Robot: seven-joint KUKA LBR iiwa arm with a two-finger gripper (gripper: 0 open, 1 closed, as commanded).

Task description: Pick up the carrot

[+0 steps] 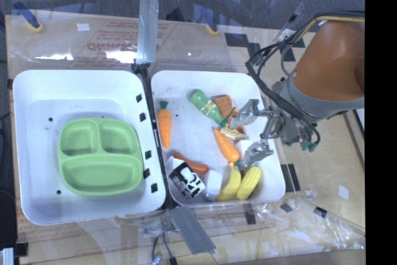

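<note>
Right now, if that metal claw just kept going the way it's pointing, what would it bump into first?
Probably the small orange carrot in the middle of the right bin. The gripper points leftward and down into the bin, with that carrot lying right beside it. Depth is hard to judge from above, so it could pass just over it.

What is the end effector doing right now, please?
End effector: open, fingers spread, holding nothing, over the right bin beside an orange carrot.

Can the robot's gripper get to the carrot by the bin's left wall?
Probably yes. The carrot lies alone on bare bin floor, nothing on top. The gripper hovers open across the bin, with the toy pile between them.
</note>
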